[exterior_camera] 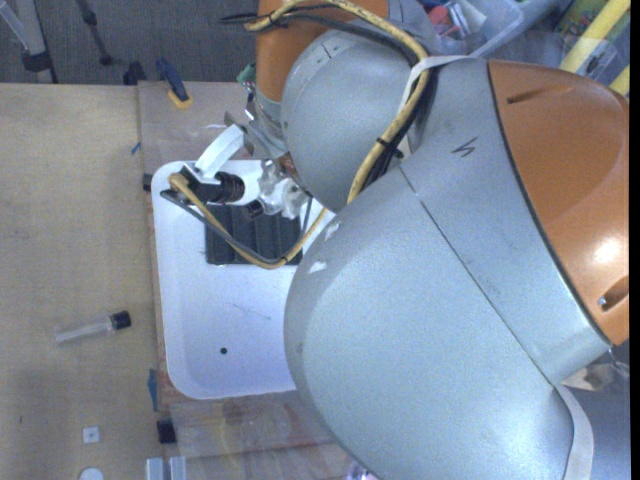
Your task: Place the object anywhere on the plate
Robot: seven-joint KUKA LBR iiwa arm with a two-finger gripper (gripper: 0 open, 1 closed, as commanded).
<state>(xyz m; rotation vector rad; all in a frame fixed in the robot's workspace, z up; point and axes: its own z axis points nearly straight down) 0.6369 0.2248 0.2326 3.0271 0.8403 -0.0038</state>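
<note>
White bin [200, 368] beneath the arm [440, 268]; gripper [250, 233] hangs inside it.

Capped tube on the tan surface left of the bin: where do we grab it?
Probably mid-barrel on the tube, from straight above, closing across its narrow width. It lies flat, long axis roughly left-right in the view, black cap at the right end, so the barrel offers the longest even stretch.

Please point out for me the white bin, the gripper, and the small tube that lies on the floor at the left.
white bin [215, 368]: camera view, on its bare floor near the front rim.
gripper [250, 233]: camera view, on its dark body.
small tube [92, 327]: camera view, on its clear barrel.
</note>
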